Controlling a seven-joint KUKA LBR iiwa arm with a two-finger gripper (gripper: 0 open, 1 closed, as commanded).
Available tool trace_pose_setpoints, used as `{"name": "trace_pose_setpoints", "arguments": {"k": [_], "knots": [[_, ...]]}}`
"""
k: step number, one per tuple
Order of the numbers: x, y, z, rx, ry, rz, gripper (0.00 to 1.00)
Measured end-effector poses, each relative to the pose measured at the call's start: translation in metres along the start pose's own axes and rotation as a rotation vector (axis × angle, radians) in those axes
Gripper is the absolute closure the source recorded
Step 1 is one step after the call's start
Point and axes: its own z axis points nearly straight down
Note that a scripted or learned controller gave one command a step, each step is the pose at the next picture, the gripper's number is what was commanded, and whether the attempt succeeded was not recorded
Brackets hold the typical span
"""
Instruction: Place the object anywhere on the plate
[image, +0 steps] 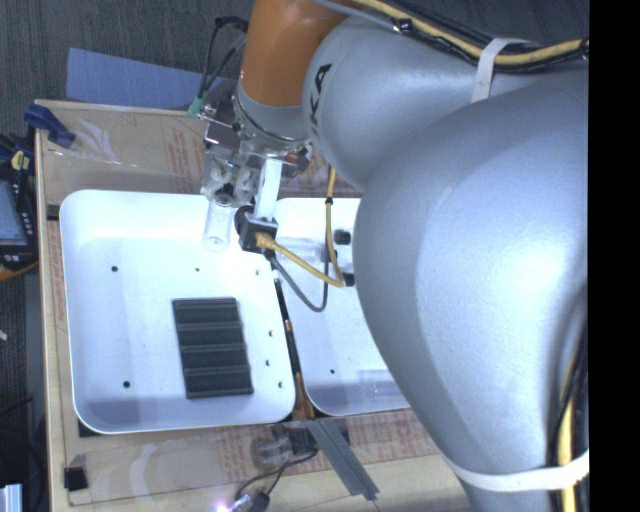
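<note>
Camera view: black ridged plate (212, 347) well below pincer (228, 222).

The gripper (218, 222) hangs over the left bin (100, 300) near its far edge; a dark ribbed plate (212, 347) lies below it, well apart.

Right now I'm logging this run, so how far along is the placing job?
Nothing looks done yet: the dark ribbed plate in the left bin has nothing on it. In hand: the gripper hangs over that bin's far edge, up-frame of the plate, with something pale and clear at its tip; whether it is gripped is unclear. Left: carrying it to the plate.
</note>
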Motion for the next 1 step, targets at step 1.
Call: {"name": "trace_pose_setpoints", "arguments": {"k": [1], "knots": [[0.0396, -0.0724, 0.1267, 0.006, -0.004, -0.216, 1.00]]}}
